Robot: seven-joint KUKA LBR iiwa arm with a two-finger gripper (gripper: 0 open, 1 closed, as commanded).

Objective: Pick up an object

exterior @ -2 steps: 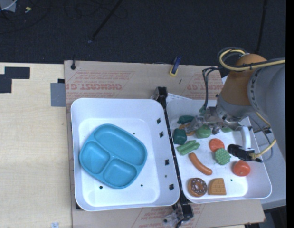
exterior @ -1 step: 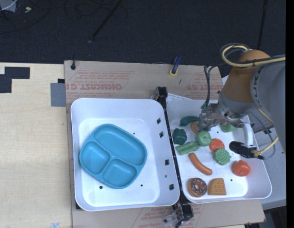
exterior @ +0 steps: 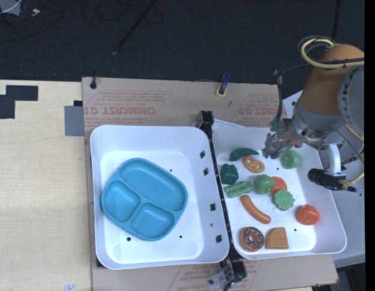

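The right white bin holds several toy foods: a pretzel, a dark green leaf piece, a dark green chunk, a green pepper, a sausage, a donut, a waffle, a tomato, a bumpy green piece and a green round piece. My gripper hangs over the bin's far side, just right of the pretzel and left of the green round piece. Nothing shows between its fingers.
The left white bin holds a blue divided plate. A black divider runs between the bins. Cardboard lies under both. The arm's grey and orange body fills the upper right, with a black cable part beside the bin.
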